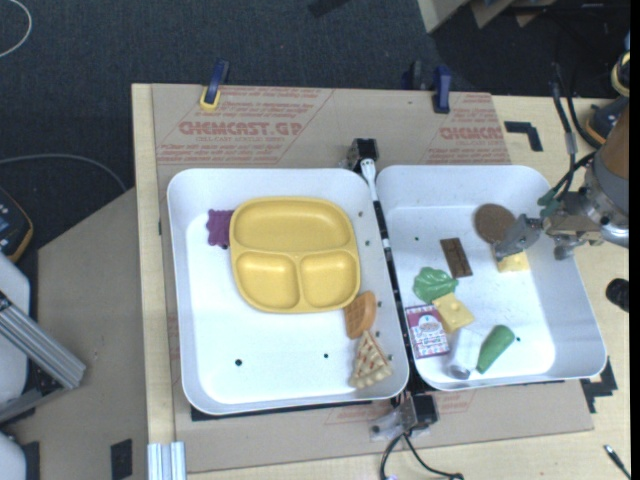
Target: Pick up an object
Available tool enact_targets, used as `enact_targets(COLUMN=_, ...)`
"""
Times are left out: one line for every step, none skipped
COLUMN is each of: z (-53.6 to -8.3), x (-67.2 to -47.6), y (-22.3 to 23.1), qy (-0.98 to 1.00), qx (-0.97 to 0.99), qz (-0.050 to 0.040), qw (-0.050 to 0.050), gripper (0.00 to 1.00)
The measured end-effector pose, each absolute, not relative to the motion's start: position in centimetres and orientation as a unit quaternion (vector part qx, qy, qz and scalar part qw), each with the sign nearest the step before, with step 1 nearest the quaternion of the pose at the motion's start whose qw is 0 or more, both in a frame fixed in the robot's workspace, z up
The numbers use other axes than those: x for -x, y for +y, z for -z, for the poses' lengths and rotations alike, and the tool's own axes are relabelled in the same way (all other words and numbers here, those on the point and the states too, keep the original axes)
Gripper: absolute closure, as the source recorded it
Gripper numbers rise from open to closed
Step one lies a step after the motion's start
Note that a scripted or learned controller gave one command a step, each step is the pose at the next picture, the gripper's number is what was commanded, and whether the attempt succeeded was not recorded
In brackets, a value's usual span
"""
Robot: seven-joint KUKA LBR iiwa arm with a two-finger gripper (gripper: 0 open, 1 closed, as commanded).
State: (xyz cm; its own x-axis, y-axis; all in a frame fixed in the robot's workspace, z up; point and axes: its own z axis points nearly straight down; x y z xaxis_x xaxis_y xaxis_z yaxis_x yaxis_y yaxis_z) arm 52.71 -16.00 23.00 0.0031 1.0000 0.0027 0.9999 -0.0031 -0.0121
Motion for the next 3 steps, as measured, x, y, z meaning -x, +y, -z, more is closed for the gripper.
enact_targets(z=-23.6, x=-53.0, y=-16.0, qy=-0.707, qx=0.707, qz=0.0002, qw=0.000, gripper=0.00)
enact_targets(z=-17.3, x=-52.8, y=-16.2, qy=-0.707, qx=0.707, qz=-0.0019, qw=0.004, gripper=0.00)
enact_targets(z=-12.5, x=-52.0, y=-16.8, qy=-0.707, qx=0.708, qz=-0.0018, qw=0.004, gripper=0.00)
